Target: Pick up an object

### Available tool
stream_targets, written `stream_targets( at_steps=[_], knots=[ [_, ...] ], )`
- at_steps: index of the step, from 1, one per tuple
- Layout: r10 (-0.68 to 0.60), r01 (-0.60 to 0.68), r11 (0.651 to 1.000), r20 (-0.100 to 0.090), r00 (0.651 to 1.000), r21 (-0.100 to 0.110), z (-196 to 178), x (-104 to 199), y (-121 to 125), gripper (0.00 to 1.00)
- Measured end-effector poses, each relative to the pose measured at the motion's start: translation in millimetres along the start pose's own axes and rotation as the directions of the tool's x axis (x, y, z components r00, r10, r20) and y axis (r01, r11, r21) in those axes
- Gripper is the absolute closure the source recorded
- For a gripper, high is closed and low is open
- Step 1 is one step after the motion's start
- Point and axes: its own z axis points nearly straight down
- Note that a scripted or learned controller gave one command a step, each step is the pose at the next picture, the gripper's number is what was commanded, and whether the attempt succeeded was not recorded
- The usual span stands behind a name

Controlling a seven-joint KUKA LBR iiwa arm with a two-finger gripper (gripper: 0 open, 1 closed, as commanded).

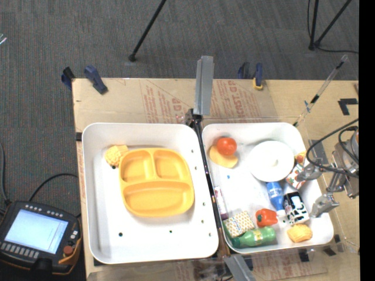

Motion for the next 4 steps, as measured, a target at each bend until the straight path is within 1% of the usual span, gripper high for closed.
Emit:
stream_targets(
  at_steps=[1,2,3,4],
  knots=[
    [0.001,-0.002,1.000,0.020,1.000,0.010,123,-29,-5,0.00],
    [-0.018,0.018,1.000,0.002,1.000,-0.002,137,-45,76,0.00],
    [-0.276,0.276,0.961,0.002,0.961,0.000,137,-131,108,0.00],
    [-0.259,0.259,0.966,0.000,0.966,-0.004,138,-108,31,0.00]
  ],
)
